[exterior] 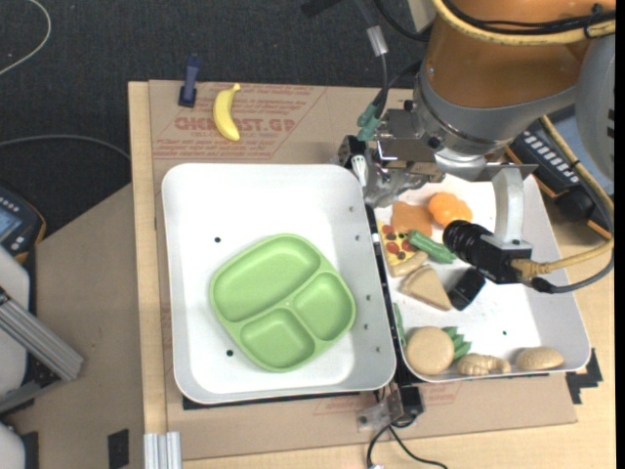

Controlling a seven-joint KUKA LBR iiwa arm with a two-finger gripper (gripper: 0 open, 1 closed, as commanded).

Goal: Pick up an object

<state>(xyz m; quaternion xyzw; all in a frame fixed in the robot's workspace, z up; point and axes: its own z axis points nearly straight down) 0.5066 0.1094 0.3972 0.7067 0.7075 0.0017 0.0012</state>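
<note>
Two white bins sit side by side on the surface (146, 262). At 9 o'clock, the left bin (195, 203) holds a green three-part tray (281, 301), lying flat near its middle. At 3 o'clock, the right bin (562, 325) holds toy food: an orange (449, 206) at its 12 o'clock end, a pizza slice (398, 245) at 10 o'clock by the shared wall, a tan wedge (426, 287) near the middle, a round bun (430, 350) at 7 o'clock, and two tan pieces (508, 362) along 6 o'clock. Arm (508, 47) hangs over the right bin's 12 o'clock end, gripper (395, 169) just beside the orange; whether the jaws are apart or together I cannot tell. A banana (228, 111) lies outside the bins at 11 o'clock.
</note>
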